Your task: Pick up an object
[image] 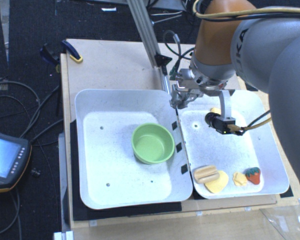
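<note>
The bowl [152,143] sits in the left bin [92,134], toward that bin's 3 o'clock side and close to the wall it shares with the right bin [217,149]. Both bins lie on a black mat [75,206] on a pale wooden bench [115,64]. Around the bench is dark floor [25,44] strewn with cables. A pendant [5,161] with a lit screen lies at the bench's 9 o'clock, a blue and yellow clamp [70,51] grips its 11 o'clock corner, and a metal bar [145,29] slants up toward 12 o'clock. The bowl is light green, round, upright and open-mouthed. Along the right bin's 6 o'clock edge lie a tan bun [206,172], a yellow piece [217,183] touching it, a smaller yellow bit [239,178] and a red strawberry [253,175] with a green top. Another yellow thing [215,112] shows near that bin's 12 o'clock end, partly hidden behind a black part of the arm [270,44]. The gripper [181,100] hangs over the shared wall at the bins' 12 o'clock end. The bowl lies at its 7 o'clock, near but apart. The bun group is well apart at its 5 o'clock. Whether the gripper is spread or pressed together cannot be told, and nothing is seen held in it.
</note>
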